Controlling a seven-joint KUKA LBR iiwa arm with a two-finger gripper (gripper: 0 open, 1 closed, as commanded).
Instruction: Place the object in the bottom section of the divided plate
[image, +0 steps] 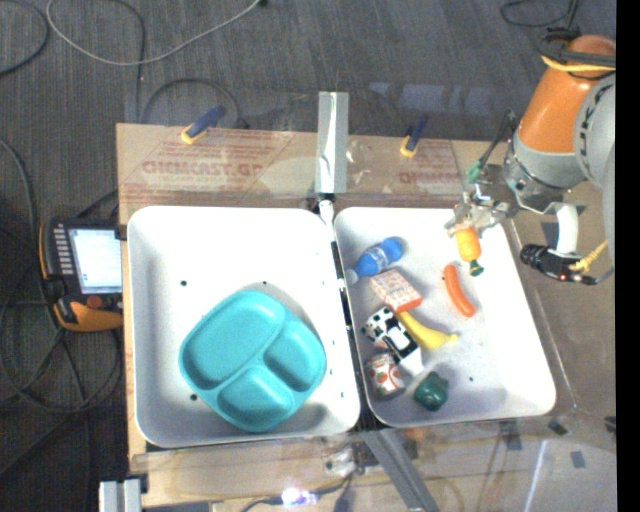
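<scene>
Tool (470, 222) gripping carrot (468, 247), plate (253, 359) in left bin (160, 240)

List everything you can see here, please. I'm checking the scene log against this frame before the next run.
bins: 2, white, side by side on the bench
divided plate: 1, turquoise, in the left bin
bottle: 1, blue, right bin, upper left
box: 1, pink and white, below the bottle
dice-like block: 1, black and white, centre left of the right bin
banana: 1, yellow, centre of the right bin
carrot-like stick: 1, orange, right of the box
can: 1, white and red, lower left of the right bin
dark green object: 1, lower centre of the right bin
yellow-orange toy: 1, at the gripper
handheld pendant: 1, orange and black, left of the bins
gripper: 1, grey, upper right of the right bin
</scene>
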